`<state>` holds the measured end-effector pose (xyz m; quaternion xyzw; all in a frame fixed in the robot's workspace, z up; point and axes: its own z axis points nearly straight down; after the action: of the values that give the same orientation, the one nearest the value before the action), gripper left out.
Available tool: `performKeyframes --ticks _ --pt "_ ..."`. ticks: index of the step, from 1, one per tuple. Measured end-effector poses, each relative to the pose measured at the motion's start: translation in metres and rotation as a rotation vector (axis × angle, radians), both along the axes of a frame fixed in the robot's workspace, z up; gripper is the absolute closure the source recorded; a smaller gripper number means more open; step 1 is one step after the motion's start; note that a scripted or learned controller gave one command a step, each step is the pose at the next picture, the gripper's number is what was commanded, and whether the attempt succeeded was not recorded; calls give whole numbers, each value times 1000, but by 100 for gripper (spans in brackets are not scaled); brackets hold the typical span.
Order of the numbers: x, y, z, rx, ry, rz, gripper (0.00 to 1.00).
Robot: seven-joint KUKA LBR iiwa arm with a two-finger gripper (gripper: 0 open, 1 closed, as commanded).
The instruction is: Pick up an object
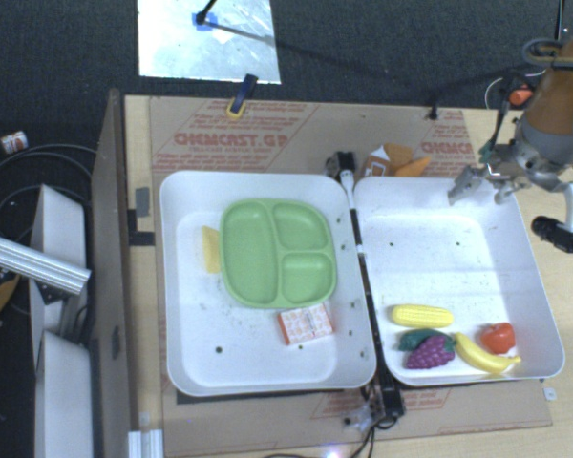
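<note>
Left bin (186,351): green divided plate (277,254) lies near centre. A yellow piece (210,249) sits just left of it, partly tucked under the plate edge; identity unclear. A red-and-white packet (306,324) touches the plate's near rim; print too small to read.

Right bin (525,256): items grouped at the near edge. Corn cob (421,316), below it purple grapes (431,351) over a dark green item (414,339), mostly hidden. Banana (481,355) beside the grapes, tomato (498,336) touching it.

Gripper (484,183) hovers over the right bin's far rim, well apart from the food. Fingers spread, nothing between them. Arm cut off at the frame edge.
</note>
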<state>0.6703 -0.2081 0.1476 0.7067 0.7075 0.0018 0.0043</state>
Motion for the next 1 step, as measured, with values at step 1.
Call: performKeyframes --ticks 1 --pt "-3 48 -67 6 11 6 0"
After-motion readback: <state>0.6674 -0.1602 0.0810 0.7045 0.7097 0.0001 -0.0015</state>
